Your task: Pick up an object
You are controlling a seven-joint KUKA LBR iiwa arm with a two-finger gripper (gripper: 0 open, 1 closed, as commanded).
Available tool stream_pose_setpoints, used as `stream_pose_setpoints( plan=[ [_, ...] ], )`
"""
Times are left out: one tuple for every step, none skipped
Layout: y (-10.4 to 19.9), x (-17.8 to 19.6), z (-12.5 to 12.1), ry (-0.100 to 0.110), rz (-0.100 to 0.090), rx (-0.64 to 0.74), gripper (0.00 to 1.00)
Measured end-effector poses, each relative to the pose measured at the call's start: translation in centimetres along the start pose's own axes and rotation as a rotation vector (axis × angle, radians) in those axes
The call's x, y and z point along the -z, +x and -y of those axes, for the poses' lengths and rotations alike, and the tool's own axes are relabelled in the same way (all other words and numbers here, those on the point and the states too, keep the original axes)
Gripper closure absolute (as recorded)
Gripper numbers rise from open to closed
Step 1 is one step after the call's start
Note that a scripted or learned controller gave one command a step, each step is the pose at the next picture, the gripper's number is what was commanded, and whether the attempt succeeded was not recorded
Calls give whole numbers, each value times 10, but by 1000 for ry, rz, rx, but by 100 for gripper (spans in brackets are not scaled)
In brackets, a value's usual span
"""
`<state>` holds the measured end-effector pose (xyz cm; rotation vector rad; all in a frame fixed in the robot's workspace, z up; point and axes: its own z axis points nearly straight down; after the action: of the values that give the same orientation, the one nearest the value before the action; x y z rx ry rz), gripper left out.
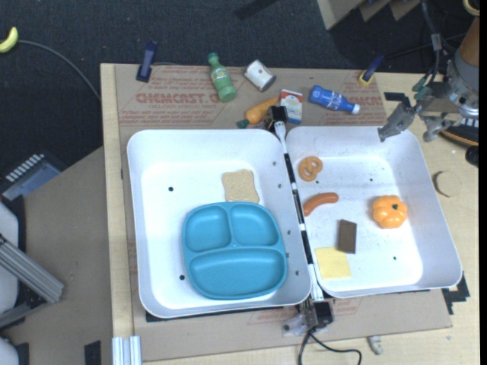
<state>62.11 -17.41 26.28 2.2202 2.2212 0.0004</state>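
The gripper (415,122) is hovering over the far right corner of the right bin (426,175), its fingers spread wide with nothing between them. In that bin a sausage (319,201) is lying, its long axis running left-right and tilting slightly up toward the right; a pretzel (310,167), an orange pumpkin (389,211), a brown chocolate bar (347,236) and a cheese slice (333,264) are lying apart around it. The left bin (156,173) is holding a blue divided plate (233,249) and a bread slice (240,186).
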Motion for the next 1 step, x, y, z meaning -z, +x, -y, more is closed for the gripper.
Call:
stream_pose_setpoints(
  plan=[
    [-19, -91, 48, 3, 0, -1, 0]
  ],
)
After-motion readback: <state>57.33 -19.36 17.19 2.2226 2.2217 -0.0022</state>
